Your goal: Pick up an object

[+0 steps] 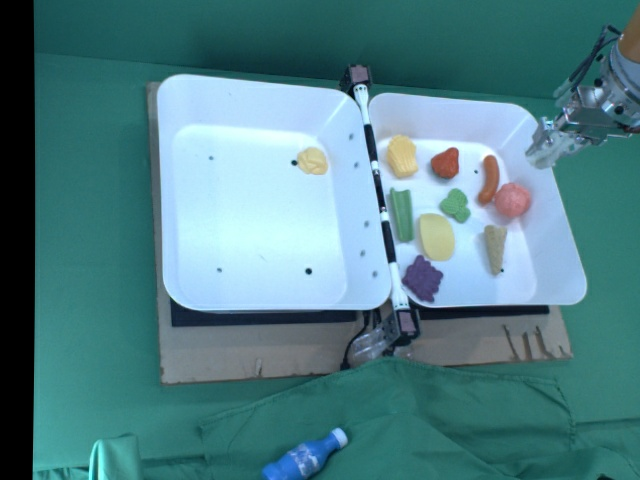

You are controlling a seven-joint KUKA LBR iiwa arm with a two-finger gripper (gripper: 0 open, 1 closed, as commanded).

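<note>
The right bin (560,258) holds several toy foods: a yellow corn piece (402,155), a red strawberry (445,162), an orange sausage (488,179), a pink-red ball (512,200), a green broccoli (456,205), a green stick (401,214), a yellow lemon shape (436,236), a cone (495,247) and purple grapes (422,279). One yellow piece (312,161) lies in the left bin (200,258). My gripper (548,148) hangs at the right bin's far right rim, above and right of the sausage, with nothing seen between its fingers.
A black hinge bar (378,198) runs between the two bins. Both bins rest on a cardboard sheet (250,363) over green cloth. A small blue bottle (303,456) lies on the cloth at the front.
</note>
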